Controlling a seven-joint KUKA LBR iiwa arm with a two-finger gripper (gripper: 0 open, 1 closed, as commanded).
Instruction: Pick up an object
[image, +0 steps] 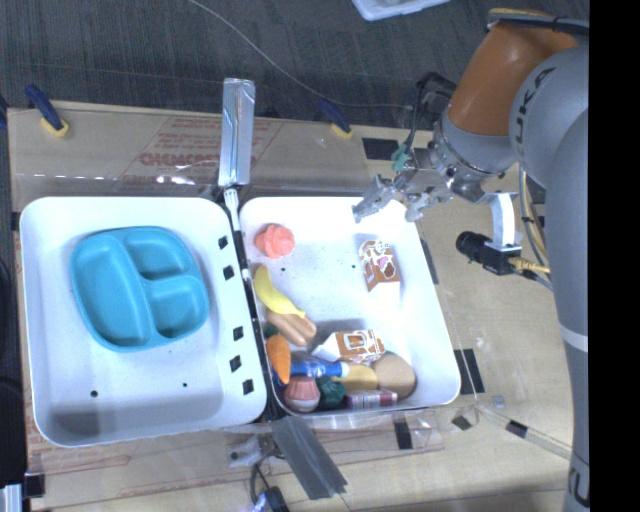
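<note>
Two shallow white bins are seen side by side on the bench, and the right bin (432, 300) is taken here as the landmark. The gripper (392, 200) is held above that bin's far rim, toward its right corner, at the end of the grey arm (560, 150) that reaches in from the right with its orange band (505, 75) above the wrist. The fingers are spread apart, one tip pointing left over the rim, and nothing is seen between them. Inside the right bin, a small brown-and-white packet (379, 264) is found just below the gripper, lying alone on the bare floor near the right wall. A pink-orange round object (274, 241) is placed in the bin's far left corner, well apart from the packet. Along the left wall a yellow banana (266, 292) is laid, with a tan sausage-like piece (292, 326) touching its lower end. The near end of the bin is crowded with a heap: an orange carrot-like item (279, 359), a second brown-and-white packet (358, 345), a tan rounded object (394, 374), and a few smaller things that cannot be told apart. To the left of the right bin, touching it along a shared edge, the left bin (40, 380) is set, and a blue divided tray (140, 286) is held in it. A silver strip (237, 130) is seen standing just beyond the seam between the bins.
</note>
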